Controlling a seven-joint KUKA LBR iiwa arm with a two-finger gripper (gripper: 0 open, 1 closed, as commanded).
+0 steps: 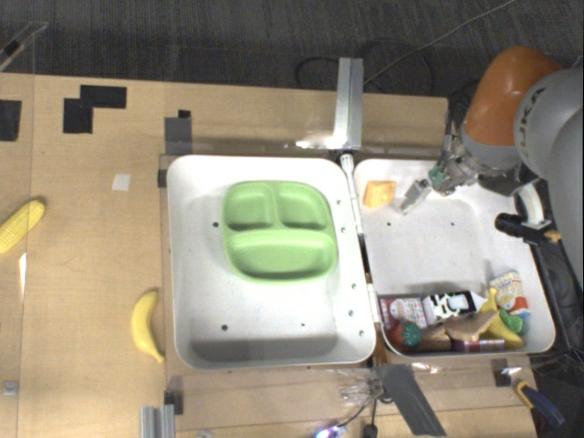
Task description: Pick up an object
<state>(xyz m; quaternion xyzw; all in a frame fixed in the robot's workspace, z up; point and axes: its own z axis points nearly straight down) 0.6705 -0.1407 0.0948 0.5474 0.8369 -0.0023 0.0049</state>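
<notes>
My gripper (pixel 412 195) hangs over the back of the right bin (pixel 456 245), reaching in from the upper right. An orange square cracker-like piece (pixel 379 193) lies in the bin's back left corner, just left of the gripper tip and apart from it. Along the bin's front edge lies a heap: a dark carton with a black-and-white label (pixel 429 307), a green and red toy (pixel 408 335), a brown piece (pixel 456 334) and yellow toys (pixel 504 316). I see nothing held in the gripper.
A green divided plate (pixel 278 228) lies in the left bin (pixel 196 327). On the bench left of the bins are a yellow banana (pixel 146 325) and a corn cob (pixel 20 225). A metal post (pixel 349 108) stands behind the bins.
</notes>
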